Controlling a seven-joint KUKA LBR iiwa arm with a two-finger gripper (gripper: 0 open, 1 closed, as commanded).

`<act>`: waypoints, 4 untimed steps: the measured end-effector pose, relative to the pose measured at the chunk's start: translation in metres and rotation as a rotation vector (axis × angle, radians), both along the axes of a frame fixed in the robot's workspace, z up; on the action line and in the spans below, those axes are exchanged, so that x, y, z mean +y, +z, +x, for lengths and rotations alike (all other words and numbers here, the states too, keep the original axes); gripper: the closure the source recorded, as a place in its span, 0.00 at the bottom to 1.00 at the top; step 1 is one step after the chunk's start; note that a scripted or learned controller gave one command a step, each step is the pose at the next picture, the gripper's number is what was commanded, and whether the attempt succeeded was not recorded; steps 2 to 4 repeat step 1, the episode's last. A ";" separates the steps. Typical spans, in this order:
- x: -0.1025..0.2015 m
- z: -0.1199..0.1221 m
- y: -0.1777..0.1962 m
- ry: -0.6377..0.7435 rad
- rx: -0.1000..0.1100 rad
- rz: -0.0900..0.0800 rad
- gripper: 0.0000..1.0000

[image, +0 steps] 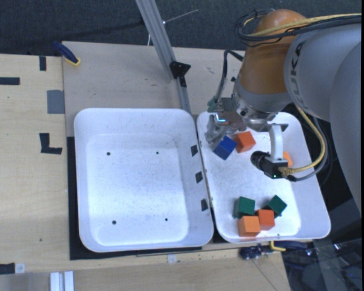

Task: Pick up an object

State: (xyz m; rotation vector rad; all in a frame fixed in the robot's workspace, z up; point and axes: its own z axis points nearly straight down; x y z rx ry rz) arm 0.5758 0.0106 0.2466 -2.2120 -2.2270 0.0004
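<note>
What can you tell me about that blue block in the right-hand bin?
The blue block is a small cube with a matte, painted look, turned so its corners point up and down in the picture. It lies near the far left corner of the right bin, just under the gripper, whose tip overlaps its upper edge. An orange block sits against its right side.

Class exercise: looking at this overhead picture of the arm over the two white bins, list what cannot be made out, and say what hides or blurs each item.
1. Two-finger gripper: the grey arm's wrist covers it from above, so its finger state cannot be read.
2. Blue cube and orange cube in the right white bin: whether the gripper touches either is unclear, blurred under the wrist.
3. Small orange piece: largely hidden behind a black camera mount.
</note>
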 end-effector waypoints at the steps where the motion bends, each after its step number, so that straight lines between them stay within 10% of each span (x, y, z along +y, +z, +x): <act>1: 0.059 -0.006 -0.014 0.001 0.001 -0.001 1.00; 4: 0.059 -0.006 -0.014 0.001 0.001 -0.001 1.00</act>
